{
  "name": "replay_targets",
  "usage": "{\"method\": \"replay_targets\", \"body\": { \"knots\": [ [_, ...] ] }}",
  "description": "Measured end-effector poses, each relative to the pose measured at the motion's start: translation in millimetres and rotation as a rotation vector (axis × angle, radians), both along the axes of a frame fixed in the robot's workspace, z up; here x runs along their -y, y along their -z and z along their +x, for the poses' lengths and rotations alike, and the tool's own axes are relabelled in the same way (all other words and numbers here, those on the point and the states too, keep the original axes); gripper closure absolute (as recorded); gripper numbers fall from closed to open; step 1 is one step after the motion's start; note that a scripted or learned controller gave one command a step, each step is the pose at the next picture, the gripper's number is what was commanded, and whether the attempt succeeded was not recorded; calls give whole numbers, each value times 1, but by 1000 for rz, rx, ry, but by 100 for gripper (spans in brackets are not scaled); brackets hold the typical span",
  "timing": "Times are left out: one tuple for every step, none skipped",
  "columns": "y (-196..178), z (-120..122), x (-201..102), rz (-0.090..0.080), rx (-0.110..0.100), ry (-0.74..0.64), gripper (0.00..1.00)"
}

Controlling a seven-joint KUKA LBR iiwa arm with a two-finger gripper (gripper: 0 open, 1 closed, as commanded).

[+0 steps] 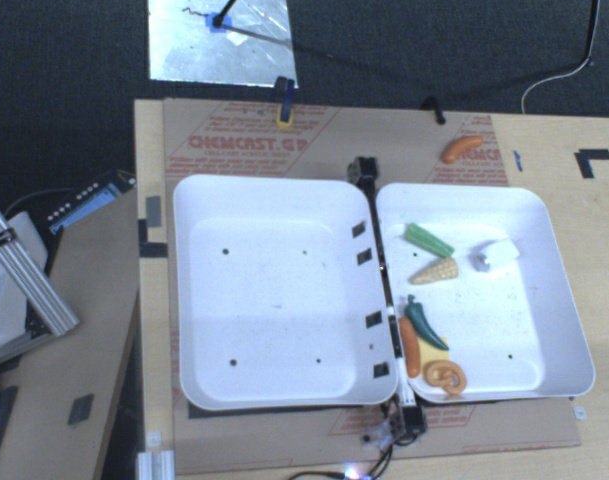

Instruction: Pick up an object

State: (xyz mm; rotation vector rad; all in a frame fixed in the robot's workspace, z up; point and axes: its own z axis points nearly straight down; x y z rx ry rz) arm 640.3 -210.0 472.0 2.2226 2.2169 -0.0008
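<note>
Just the one overhead view here. Two white bins sit side by side on a printed cardboard sheet that lies on the tan surface. The left bin is at 9 o'clock from the right bin, and a row of small black clips runs down the seam where they meet.

All the pickable stuff is in the right bin, mostly crowded toward its left wall:
- a light green pod at about 10 o'clock in the bin, lying at a slant
- a yellow corn cob right below it at 9 o'clock, near the pod but I can't tell if they touch
- a small white and grey piece up toward 12 o'clock, off on its own
- a dark green chili at 8 o'clock
- an orange carrot tight against the left wall, just beside the chili
- an orange pretzel-looking ring at 7 o'clock near the front wall, just beside the carrot's lower end

There's also an orange sausage out on the cardboard, at 12 o'clock from the right bin. A foil sheet lies on the dark floor at the top, with a yellow and blue clamp just under it.

As for the end effector, I can't tell how far open it is or whether it has hold of anything.
</note>
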Motion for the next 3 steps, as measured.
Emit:
{"method": "replay_targets", "body": {
  "knots": [
    [-67, 18, -4, -2, 8, -8, 100],
    [-63, -64, -3, 3, -2, -1, 100],
    [-62, -153, -4, 3, -2, -2, 100]
  ]
}}
